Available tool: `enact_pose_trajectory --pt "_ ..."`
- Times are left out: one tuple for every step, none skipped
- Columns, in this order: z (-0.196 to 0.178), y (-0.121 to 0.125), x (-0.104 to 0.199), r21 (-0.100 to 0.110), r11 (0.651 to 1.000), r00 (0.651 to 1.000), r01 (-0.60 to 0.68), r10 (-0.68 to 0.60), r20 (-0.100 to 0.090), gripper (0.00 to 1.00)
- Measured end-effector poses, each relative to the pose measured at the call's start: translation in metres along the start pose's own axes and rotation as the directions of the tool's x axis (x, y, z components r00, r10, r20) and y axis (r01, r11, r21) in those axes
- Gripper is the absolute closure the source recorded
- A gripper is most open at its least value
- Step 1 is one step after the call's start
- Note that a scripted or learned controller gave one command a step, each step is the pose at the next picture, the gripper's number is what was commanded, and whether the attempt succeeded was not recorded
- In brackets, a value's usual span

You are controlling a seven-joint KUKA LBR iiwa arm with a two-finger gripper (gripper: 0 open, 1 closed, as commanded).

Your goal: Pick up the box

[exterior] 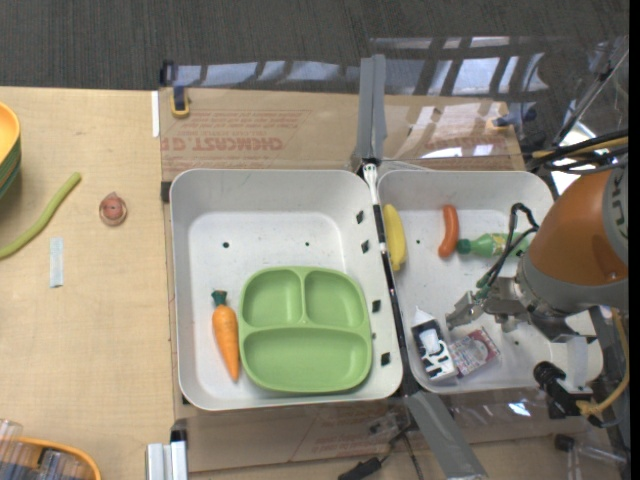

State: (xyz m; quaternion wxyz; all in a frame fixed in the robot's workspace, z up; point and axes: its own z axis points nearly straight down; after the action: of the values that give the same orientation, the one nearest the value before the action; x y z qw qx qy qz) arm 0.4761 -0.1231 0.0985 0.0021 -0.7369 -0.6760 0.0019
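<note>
Box (pixel 432 348), small, black and white, is seen lying in the right bin (pixel 430 190), in its near left corner, close against the bin's left wall and just short of the near rim. A clear packet with reddish print (pixel 473 349) is found just beside the box on its right, apparently touching it. The gripper (pixel 470 311) is seen above the packet and slightly right of the box, with nothing between its fingers; whether they are spread or closed cannot be told from this slant. The grey arm with its orange band (pixel 592 230) is seen covering the bin's right side. Bare bin floor is left open between the box and the far items: a yellow banana (pixel 395 236) lying along the left wall, a red sausage (pixel 449 230) and a green bottle-shaped toy (pixel 483 244) near the far middle.

In the left bin (pixel 262 182), a green divided plate (pixel 304 329) is set toward the near right, with a carrot (pixel 226 335) lying just left of it; the far half of that floor is left bare. On the wooden bench (pixel 80 348) to the left, a green bean (pixel 40 218) and a small pink object (pixel 113 209) are seen well apart from both bins.
</note>
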Motion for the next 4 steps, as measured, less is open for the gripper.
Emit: enact_pose_trajectory --pt "0.007 -0.001 0.030 -0.005 1.000 1.000 -0.011 0.011 0.001 0.00" --pt "-0.002 -0.001 0.028 -0.007 1.000 1.000 -0.015 0.015 0.002 1.00" --pt "-0.001 -0.001 0.028 -0.005 1.000 1.000 -0.015 0.015 0.002 0.00" --pt "-0.092 -0.004 0.058 -0.004 0.981 0.981 0.195 -0.195 0.002 0.00"
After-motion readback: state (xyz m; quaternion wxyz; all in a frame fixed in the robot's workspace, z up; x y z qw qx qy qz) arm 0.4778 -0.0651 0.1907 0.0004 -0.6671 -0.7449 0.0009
